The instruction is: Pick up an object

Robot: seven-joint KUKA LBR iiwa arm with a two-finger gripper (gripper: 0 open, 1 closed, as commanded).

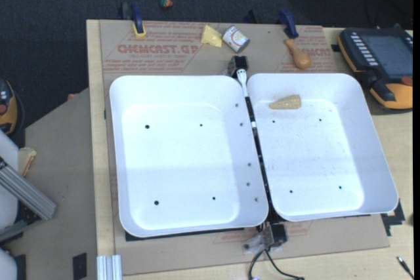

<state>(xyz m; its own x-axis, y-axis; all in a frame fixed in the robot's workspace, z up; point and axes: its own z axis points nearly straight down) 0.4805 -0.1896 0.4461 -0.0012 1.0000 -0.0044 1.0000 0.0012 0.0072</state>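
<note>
The claw's state cannot be told from this view. The tan lump (285,102) lies in the right bin (371,141), near its far wall and towards the side that meets the left bin (115,141). It lies flat on the white floor and touches neither wall. The two bins sit edge to edge on a brown board (157,48) with red lettering. Beyond the bins on that board lie a yellow wedge (211,37) and, just beside it, a small white box (235,39); a wooden-handled tool (297,54) lies further right. Two blue clamps (137,16) grip the board's far edge. A handheld control unit (384,62) with an orange rim rests to the right of the board, and a small coloured bit (167,2) sits on the dark carpet beyond
</note>
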